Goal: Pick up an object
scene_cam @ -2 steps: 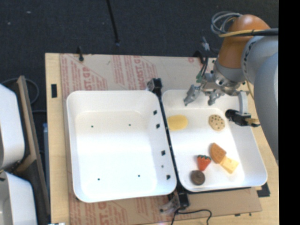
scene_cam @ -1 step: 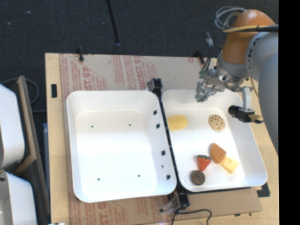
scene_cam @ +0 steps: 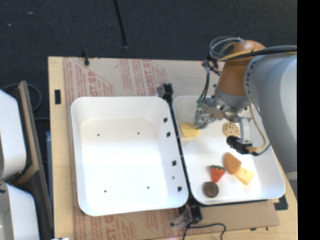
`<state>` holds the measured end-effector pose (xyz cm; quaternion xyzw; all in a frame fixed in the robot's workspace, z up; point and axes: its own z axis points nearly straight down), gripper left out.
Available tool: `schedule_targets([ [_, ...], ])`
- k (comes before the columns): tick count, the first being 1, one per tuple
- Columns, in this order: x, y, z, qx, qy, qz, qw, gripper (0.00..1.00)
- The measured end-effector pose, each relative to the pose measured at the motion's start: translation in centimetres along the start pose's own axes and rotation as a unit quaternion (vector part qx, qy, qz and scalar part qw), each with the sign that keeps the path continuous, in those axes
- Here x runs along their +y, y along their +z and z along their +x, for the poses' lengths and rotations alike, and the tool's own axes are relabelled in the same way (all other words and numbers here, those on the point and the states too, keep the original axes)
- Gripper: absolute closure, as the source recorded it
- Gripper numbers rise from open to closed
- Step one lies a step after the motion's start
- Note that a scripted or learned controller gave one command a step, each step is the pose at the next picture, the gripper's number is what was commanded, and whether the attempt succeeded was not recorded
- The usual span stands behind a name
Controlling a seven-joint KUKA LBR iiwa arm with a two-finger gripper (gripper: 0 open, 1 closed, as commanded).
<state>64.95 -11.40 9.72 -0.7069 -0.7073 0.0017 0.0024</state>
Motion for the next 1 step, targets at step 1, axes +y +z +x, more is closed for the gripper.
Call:
schedule_targets([
  [1, 0.19, -0.39, -0.11, -0.001, 0.001, -0.004, 1.0, 0.0],
])
